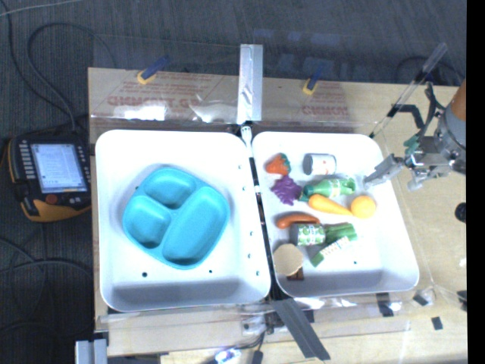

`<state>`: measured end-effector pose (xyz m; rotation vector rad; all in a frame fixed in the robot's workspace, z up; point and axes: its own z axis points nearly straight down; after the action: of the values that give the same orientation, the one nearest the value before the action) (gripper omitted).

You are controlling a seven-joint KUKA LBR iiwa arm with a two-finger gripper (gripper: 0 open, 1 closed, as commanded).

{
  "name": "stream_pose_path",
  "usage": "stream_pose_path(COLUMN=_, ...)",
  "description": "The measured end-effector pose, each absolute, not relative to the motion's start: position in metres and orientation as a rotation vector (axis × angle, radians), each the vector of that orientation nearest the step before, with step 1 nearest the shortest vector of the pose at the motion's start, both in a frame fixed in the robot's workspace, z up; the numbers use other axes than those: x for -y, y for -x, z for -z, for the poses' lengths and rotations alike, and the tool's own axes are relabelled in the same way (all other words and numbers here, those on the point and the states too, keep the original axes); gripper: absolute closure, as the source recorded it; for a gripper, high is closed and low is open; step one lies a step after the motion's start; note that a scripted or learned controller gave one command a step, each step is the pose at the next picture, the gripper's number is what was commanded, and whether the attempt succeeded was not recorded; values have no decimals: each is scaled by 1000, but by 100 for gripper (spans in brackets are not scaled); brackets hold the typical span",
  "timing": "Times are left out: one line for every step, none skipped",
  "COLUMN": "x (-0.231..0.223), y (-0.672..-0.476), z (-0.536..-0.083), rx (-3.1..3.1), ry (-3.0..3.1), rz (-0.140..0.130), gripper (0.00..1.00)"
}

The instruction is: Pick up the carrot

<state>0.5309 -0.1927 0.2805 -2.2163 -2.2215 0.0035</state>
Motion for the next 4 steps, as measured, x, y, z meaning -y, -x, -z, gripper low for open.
stream_pose_path(x=177, y=-554, z=-156, rx=2536, ry=1847, rz=-1, gripper=0)
stream_pose_path(x=179, y=-557, z=-118, rx=2586, ry=1780, rz=1, gripper=0)
stream_pose_path(x=219, y=-619, z=-89, rx=2722, ry=1578, rz=10, gripper=0)
stream_pose_path(x=218, y=-621, z=-100, rx=2724, ry=1578, rz=12, gripper=100)
